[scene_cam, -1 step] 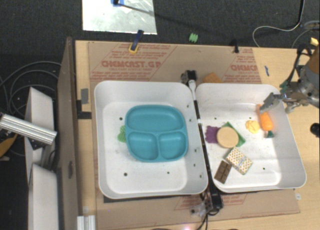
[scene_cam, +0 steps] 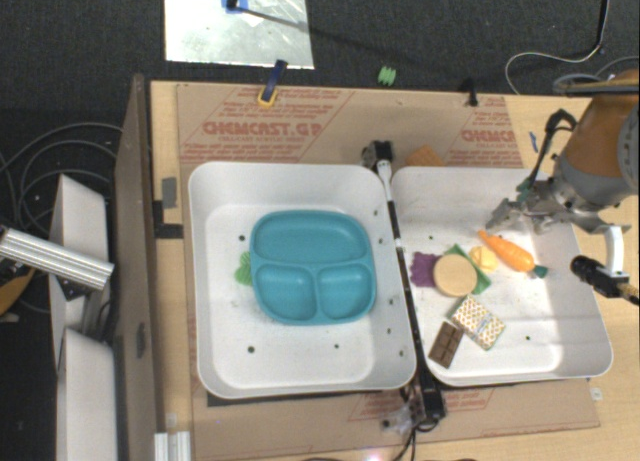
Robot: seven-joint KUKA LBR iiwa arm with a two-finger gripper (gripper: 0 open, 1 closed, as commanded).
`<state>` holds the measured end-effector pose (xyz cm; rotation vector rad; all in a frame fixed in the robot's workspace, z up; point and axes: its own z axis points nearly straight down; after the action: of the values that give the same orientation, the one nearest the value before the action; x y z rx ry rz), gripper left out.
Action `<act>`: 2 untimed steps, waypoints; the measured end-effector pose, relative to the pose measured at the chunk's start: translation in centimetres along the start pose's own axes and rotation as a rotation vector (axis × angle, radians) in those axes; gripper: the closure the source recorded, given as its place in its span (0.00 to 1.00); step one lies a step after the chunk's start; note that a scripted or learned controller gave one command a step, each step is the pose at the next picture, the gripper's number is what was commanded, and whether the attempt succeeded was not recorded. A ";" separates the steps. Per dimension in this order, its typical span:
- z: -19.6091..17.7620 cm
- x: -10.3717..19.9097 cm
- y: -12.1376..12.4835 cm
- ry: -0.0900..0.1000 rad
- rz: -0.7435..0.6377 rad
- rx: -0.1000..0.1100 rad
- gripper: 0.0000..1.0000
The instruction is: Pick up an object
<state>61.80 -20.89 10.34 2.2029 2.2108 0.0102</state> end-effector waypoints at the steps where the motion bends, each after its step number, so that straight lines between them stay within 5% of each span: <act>1: 1.8 2.0 -4.7 0.011 0.003 0.021 0.00; 2: -14.1 3.3 -3.4 0.006 -0.003 0.002 0.00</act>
<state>58.15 -17.50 24.31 2.2035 2.2177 0.0142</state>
